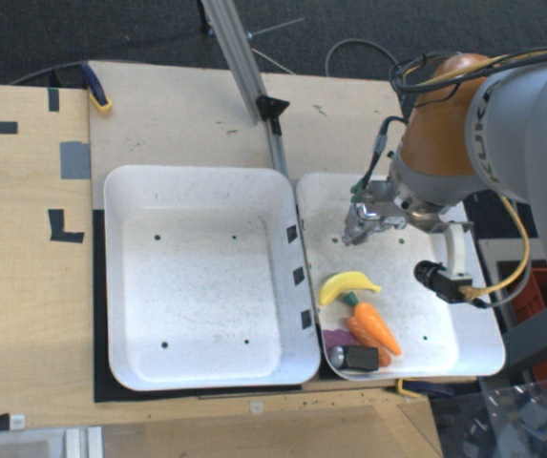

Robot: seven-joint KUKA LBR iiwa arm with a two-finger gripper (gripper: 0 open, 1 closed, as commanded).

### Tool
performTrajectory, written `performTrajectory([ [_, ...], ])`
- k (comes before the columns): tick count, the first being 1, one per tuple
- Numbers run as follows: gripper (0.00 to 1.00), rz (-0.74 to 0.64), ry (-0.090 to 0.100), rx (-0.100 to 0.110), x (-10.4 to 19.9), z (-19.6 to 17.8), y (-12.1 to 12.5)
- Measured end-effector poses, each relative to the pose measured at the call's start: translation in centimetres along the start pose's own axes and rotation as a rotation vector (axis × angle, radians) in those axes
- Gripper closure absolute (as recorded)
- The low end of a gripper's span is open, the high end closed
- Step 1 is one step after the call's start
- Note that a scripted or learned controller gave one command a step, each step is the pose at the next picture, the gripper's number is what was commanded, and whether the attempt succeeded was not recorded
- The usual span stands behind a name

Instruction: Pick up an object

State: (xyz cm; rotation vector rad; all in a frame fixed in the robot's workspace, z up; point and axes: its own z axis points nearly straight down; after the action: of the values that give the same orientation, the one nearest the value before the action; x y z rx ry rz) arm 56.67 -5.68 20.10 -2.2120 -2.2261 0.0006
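Two bins sit side by side on the tabletop point(187, 122). In the right bin point(464, 346), near-left part: banana point(347, 285) farthest, carrot point(374, 326) just nearer, a small boxy item point(360, 358) at the near edge. The gripper point(360, 227) hangs over the bin's far-left part. A clamp point(97, 88) lies far left.

Yellow banana point(348, 285), orange carrot point(374, 328), dark block point(360, 358), clustered in right bin's near corner

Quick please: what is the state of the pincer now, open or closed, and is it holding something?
Pincer: above the right bin; open or closed cannot be told.
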Motion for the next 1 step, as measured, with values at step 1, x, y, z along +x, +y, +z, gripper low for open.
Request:
performTrajectory([
  [1, 1.00, -0.002, 0.000, -0.001, 5.55, -0.65, 0.85],
])
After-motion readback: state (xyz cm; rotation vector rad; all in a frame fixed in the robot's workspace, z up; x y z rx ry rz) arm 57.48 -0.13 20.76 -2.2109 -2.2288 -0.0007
